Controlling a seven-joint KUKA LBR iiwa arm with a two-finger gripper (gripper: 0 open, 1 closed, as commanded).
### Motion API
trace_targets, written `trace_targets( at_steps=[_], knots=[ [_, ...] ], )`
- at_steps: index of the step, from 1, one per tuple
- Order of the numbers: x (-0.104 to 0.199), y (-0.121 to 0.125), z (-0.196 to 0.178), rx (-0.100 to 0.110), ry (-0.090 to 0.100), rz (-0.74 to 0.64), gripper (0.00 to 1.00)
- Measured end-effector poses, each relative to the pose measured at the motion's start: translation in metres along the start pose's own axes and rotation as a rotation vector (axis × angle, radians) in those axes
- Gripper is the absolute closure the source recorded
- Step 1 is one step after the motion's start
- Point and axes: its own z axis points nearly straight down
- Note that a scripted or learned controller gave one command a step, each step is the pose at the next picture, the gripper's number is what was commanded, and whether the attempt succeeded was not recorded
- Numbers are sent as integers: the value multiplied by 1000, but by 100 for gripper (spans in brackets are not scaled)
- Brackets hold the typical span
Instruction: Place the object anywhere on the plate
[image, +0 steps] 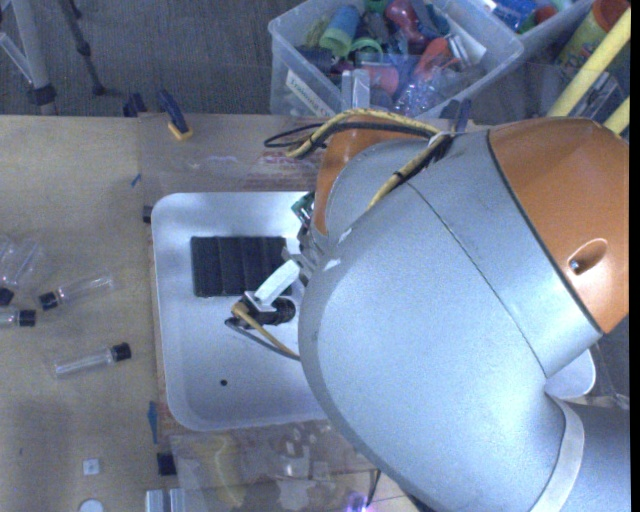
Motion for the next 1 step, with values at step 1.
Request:
trace_targets(
  at_steps=[1],
  knots=[
    [34,8,-31,-13,0,296,100]
  ],
)
